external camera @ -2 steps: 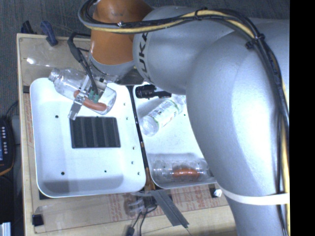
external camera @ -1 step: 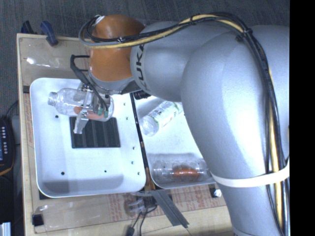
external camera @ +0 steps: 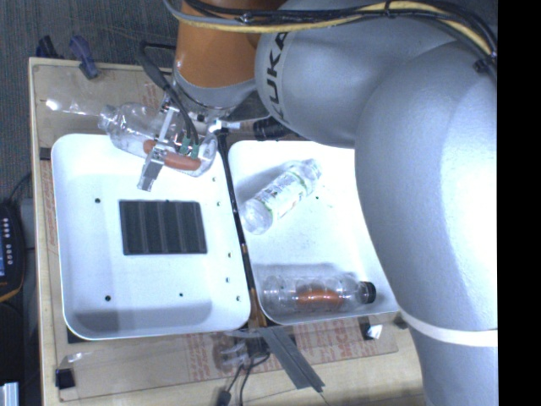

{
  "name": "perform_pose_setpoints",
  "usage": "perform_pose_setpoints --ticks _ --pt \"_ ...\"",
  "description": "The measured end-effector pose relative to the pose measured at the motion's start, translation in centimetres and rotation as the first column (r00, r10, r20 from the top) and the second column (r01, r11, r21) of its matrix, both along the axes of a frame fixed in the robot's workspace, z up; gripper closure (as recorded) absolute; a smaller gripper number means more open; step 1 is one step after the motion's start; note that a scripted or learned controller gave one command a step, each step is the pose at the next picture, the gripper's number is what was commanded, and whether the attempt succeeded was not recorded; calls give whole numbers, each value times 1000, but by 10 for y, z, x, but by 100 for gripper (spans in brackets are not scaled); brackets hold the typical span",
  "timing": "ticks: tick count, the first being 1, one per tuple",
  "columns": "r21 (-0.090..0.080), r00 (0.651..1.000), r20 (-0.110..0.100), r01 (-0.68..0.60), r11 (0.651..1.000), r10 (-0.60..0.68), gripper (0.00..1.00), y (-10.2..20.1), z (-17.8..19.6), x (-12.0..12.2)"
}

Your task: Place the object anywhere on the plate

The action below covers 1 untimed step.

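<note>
A dark ribbed rectangular plate [external camera: 163, 227] lies flat in the middle of the left bin [external camera: 76, 227]. My gripper [external camera: 172, 164] hangs over that bin's far edge, above and behind the plate. It is shut on a clear plastic bottle with a red-orange label [external camera: 127, 132]. The bottle lies crosswise between the fingers, with its neck end sticking out to the left past the bin's corner. One grey finger [external camera: 153, 172] crosses in front of the bottle. The bottle is apart from the plate.
In the right bin [external camera: 372, 252] lie two more clear bottles: one with a pale green label [external camera: 283, 193] at a slant near the top, one with orange inside and a black cap [external camera: 317, 294] along the near wall. The arm's large grey body covers the right side.
</note>
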<state>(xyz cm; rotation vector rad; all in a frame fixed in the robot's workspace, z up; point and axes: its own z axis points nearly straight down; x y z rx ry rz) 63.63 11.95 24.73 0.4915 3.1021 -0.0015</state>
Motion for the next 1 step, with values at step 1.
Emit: perform_pose_setpoints --ticks 1 --pt "0 1000 -1 0 1000 0 0 0 0 0"
